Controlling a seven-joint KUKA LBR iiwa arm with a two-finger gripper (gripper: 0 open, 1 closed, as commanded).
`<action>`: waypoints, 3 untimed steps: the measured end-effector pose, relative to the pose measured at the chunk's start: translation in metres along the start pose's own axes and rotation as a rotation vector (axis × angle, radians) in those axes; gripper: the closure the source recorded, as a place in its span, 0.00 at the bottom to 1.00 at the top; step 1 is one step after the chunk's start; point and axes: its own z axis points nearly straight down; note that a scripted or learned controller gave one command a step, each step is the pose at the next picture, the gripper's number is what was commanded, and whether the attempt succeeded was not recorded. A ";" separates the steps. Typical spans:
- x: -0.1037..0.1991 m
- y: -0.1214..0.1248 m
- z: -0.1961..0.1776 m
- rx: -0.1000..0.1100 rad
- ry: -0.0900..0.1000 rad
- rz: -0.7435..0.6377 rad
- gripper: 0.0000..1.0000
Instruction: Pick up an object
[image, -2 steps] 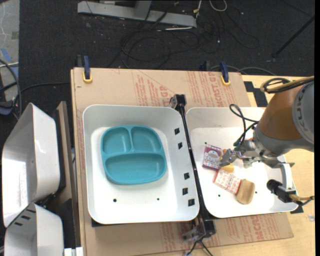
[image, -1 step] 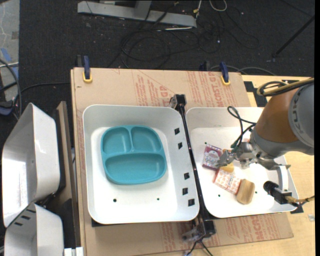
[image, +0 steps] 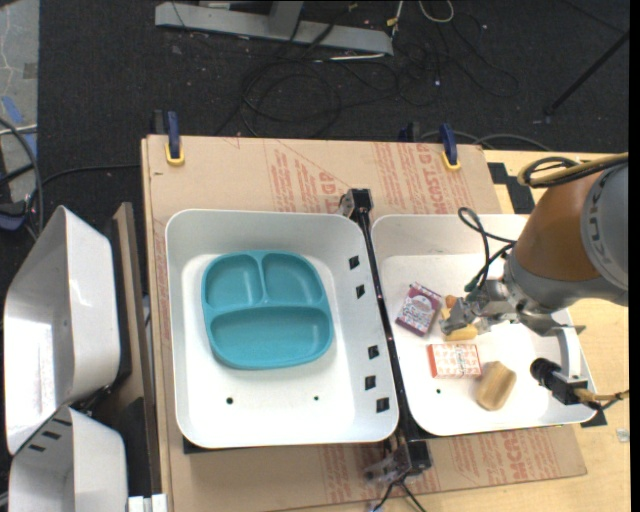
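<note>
We are looking down on a desk (image: 260, 165) carrying 2 shallow white bins side by side. In the left bin (image: 190, 400) a teal divided plate (image: 267, 309) is lying flat, with 3 compartments, sitting toward the upper middle of that bin.

Moving right, in the right bin (image: 420, 240) we are seeing 3 loose things. A small purple packet (image: 419, 309) is lying near the bin's left wall. Just below and right of it a flat red and white packet (image: 454, 359) is resting on the bin floor. Right of that, a tan block (image: 495, 386) is lying tilted, close to the red and white packet.

The jaws (image: 462, 318) are hanging low over the right bin, just right of the purple packet and just above the red and white packet; a small yellowish part is showing at their tip. We cannot tell how the jaws are set, since the wrist and cables are covering them. The grey and orange arm (image: 570, 240) is reaching in from the right.
</note>
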 end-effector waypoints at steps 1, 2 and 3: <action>0.000 0.012 -0.056 0.001 0.000 -0.005 1.00; -0.007 0.006 -0.109 0.002 -0.001 -0.002 1.00; -0.008 0.013 -0.153 0.002 -0.001 -0.006 1.00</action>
